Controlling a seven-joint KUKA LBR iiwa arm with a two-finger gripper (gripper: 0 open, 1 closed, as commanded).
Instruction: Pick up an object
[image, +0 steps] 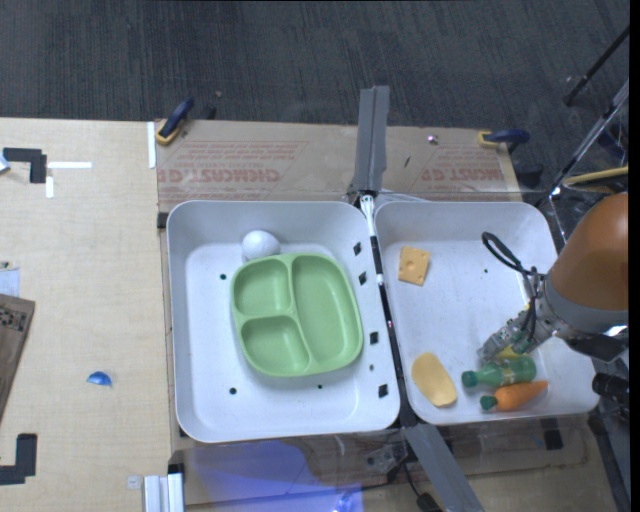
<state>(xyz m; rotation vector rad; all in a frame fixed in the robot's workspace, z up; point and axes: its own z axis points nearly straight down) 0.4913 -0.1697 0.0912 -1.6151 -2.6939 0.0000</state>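
The right bin holds a yellow cheese-like wedge near its back, a pale yellow oval piece at the front, a green bottle and an orange carrot at the front right. My gripper reaches down from the right, low over the bin floor just above the green bottle, with something yellowish at its tip. The arm's orange band hangs over the bin's right edge.
The left bin carries a green three-compartment plate and a white ball behind it. A grey divider bar runs between the bins. Cardboard lies behind them.
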